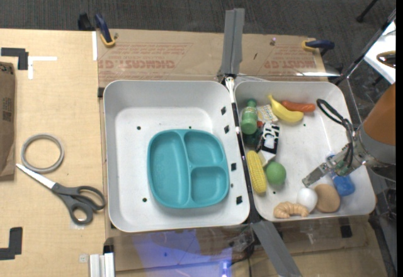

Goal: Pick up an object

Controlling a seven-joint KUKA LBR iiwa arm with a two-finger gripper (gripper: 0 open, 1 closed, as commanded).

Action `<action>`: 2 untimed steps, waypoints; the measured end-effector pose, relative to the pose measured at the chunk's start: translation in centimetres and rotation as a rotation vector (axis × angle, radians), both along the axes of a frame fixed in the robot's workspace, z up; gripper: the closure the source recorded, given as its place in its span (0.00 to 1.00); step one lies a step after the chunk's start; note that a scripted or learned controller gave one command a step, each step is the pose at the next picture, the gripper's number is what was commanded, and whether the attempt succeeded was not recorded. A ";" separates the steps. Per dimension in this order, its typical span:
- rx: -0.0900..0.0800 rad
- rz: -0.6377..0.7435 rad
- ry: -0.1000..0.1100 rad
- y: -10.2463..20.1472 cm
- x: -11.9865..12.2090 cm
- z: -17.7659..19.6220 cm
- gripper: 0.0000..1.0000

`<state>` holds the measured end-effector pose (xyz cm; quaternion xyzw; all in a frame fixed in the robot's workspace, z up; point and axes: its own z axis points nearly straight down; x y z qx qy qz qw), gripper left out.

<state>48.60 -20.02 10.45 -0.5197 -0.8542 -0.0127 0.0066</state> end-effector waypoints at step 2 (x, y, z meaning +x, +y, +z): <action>-0.007 0.168 -0.008 -0.4 0.0 -1.0 0.00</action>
